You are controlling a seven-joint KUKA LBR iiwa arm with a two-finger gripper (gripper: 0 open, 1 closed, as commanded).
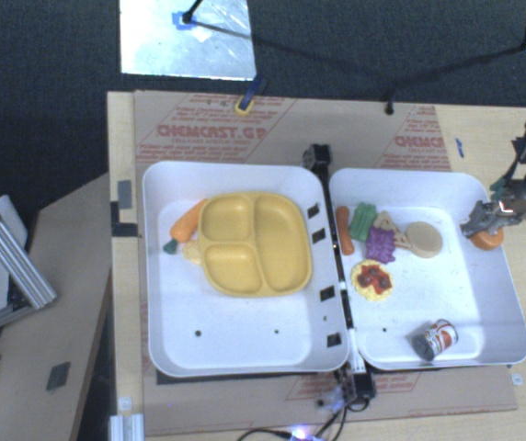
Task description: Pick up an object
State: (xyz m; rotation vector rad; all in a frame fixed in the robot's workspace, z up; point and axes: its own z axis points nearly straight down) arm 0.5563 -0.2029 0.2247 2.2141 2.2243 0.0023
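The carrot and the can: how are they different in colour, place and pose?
The carrot is orange with a green end; the can is grey metal with a red and white label. The carrot lies in the left bin, touching the yellow tray; the can lies in the right bin, near its front edge, apart from the other toys. The carrot is long and tapered; the can is short and round. Both lie on their sides.

Two white bins (166,200) sit side by side on the counter (70,246) (cardboard sheet (208,127) beneath); a shiny square plate (187,26) lies beyond.
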